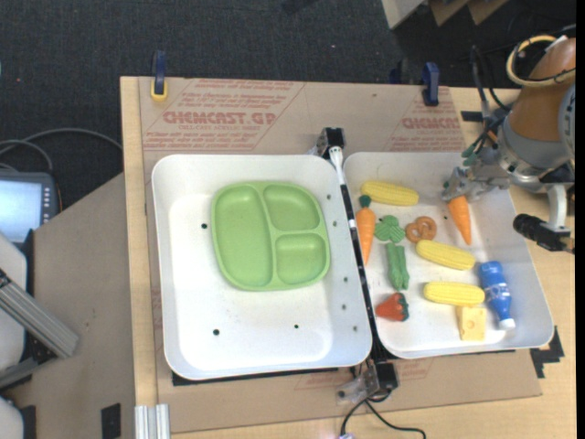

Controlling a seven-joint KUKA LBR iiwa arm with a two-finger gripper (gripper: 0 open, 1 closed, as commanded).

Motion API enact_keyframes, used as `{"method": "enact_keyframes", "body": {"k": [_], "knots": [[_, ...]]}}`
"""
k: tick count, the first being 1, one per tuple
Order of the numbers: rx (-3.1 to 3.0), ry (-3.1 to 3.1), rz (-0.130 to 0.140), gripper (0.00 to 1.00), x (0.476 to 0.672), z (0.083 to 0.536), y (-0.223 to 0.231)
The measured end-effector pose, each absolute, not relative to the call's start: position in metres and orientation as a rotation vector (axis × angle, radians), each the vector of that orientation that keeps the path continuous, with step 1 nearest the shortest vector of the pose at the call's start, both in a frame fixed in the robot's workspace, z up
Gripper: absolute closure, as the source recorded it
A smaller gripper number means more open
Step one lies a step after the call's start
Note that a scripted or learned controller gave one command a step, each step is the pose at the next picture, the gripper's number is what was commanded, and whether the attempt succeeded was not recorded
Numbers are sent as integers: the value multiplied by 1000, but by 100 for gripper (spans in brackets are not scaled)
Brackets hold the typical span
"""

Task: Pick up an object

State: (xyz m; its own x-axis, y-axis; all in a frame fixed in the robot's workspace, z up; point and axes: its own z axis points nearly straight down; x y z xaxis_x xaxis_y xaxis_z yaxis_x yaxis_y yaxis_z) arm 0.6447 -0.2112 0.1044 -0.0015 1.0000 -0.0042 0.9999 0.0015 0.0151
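Note:
The right bin (530, 323) holds several toy foods. An orange carrot (460, 219) lies near its far right side. My gripper (464, 187) hangs just above the carrot's thick end, at the bin's back right. Three yellow corn cobs lie at the back (390, 193), in the middle (445, 254) and nearer the front (454, 293). A second carrot (366, 231) lies along the left wall. Beside it are a green broccoli piece (388, 229), a long green vegetable (397, 265) and a brown ring (421, 229). A red pepper (393, 307), a cheese wedge (472, 323) and a blue bottle (494, 291) lie toward the front.
The left bin (183, 318) carries a green divided plate (271, 234). A black clip (332, 140) sits where the two bins meet at the back. The arm's grey and orange body (539, 117) rises over the right bin's back right corner.

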Motion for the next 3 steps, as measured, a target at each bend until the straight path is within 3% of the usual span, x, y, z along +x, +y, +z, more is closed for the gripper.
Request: {"method": "enact_keyframes", "body": {"k": [1,2,3], "knots": [[2219,2225,-16,100,667,88,-143],[2212,2232,11,100,589,192,-44],[2224,2226,-3,100,541,197,-28]]}}
